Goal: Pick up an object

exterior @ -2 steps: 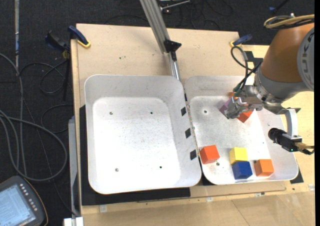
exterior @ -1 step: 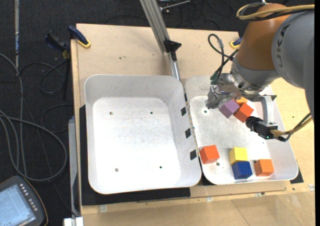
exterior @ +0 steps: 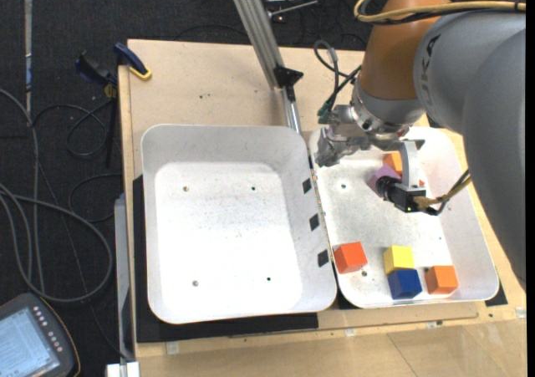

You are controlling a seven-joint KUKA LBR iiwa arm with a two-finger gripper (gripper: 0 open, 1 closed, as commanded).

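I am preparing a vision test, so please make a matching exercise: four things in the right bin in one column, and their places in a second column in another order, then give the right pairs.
Things:
1. yellow block
2. blue block
3. orange block beside the blue block
4. orange block near the bin's left wall

Places:
A. directly below the yellow block in the view
B. farthest right of the four
C. farthest left of the four
D. touching the top of the blue block in the view

Pairs: 1-D, 2-A, 3-B, 4-C
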